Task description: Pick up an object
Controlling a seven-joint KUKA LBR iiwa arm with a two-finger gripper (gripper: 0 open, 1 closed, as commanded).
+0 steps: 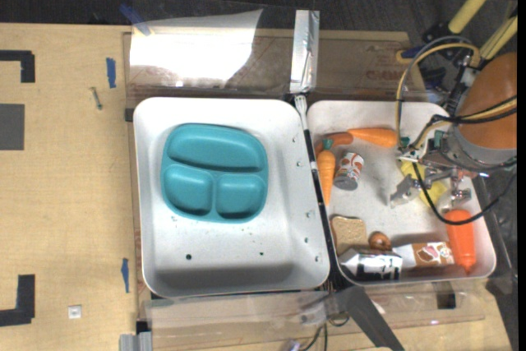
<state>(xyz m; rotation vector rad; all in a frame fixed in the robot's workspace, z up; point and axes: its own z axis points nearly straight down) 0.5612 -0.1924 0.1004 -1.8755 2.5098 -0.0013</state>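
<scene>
The gripper [408, 191] hangs low in the right bin [374, 109], seemingly to try a pick; whether it pinches anything I cannot tell. A yellow object [412, 172] lies just beside it, a small can [349, 170] further left

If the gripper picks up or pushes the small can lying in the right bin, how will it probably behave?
The small can lies on its side, so a push would probably make it roll. Its round, smooth-looking wall may slip between two fingers. The carrot beside it could stop it rolling toward the left wall of the right bin.
</scene>
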